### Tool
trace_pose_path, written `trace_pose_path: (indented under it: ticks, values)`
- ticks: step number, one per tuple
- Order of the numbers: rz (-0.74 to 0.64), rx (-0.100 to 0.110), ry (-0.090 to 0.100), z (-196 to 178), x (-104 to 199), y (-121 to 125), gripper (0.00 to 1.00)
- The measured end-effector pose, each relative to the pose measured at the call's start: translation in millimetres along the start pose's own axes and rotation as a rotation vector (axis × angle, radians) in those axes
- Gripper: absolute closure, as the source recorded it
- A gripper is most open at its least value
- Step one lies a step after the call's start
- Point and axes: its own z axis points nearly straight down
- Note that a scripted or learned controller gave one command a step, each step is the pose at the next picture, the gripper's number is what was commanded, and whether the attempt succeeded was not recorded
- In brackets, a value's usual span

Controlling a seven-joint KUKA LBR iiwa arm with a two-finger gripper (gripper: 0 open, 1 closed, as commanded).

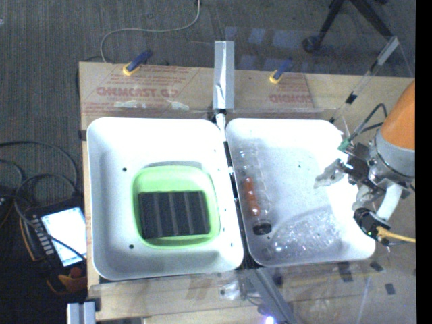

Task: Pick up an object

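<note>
**A:** Where did the gripper (pixel 335 172) sit?

**B:** Over the right bin (pixel 297 130), near its right wall. Whether it was apart or together, I could not tell; it was a blur of metal.

**A:** And the pickings?

**B:** A clear bottle (pixel 251 191) lay along that bin's left wall, and a crinkled clear bag (pixel 305 233) lay near the front. The green tray (pixel 177 206) rested in the left bin (pixel 108 181).

**A:** So how should it have gone about it?

**B:** Probably by centring over the bag, the nearer target, and descending straight before closing.
</note>
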Motion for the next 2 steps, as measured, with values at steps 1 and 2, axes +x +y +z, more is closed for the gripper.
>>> trace_pose_path:
  ticks: [1, 2]
  values:
    - [0.212, 0.001, 0.000, 43.4, 10.2, 26.6, 0.00]
    - [0.188, 0.001, -0.001, 58.5, 102.1, -62.5, 0.00]
